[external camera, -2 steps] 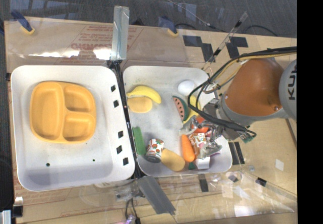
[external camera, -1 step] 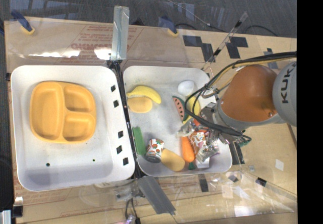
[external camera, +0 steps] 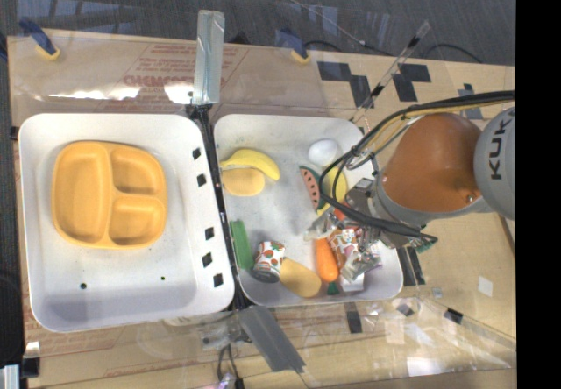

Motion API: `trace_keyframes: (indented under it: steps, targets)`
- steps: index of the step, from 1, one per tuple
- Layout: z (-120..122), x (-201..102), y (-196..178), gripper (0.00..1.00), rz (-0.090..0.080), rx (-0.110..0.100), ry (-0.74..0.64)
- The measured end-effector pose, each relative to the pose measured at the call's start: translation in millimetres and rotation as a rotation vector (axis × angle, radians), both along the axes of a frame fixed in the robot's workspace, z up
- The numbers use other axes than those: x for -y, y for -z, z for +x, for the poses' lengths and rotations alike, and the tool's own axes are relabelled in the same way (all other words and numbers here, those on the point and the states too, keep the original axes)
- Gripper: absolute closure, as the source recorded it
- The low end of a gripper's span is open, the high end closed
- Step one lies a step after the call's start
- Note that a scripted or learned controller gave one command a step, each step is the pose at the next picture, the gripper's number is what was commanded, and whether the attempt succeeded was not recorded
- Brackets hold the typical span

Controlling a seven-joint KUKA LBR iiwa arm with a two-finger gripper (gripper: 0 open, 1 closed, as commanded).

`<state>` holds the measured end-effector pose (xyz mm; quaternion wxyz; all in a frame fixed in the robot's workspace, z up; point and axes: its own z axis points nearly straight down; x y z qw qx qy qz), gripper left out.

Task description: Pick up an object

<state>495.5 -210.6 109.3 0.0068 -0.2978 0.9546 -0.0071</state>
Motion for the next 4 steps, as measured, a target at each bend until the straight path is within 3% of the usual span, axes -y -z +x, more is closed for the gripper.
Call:
trace_keyframes:
  steps: [1,2,3,4]
  targets:
    - [0.0,-2.3,0.1,0.00,-0.001,0.003,-0.155]
    - [-0.2,-0.9,0.0,0.00,-0.001,0.003,-0.112]
    - [-0.9,-8.1,0.3,0.00,-0.006,0.000,-0.273]
    - [-14.0,-41.9,16.1,0.00,0.007,-0.014,-0.215]
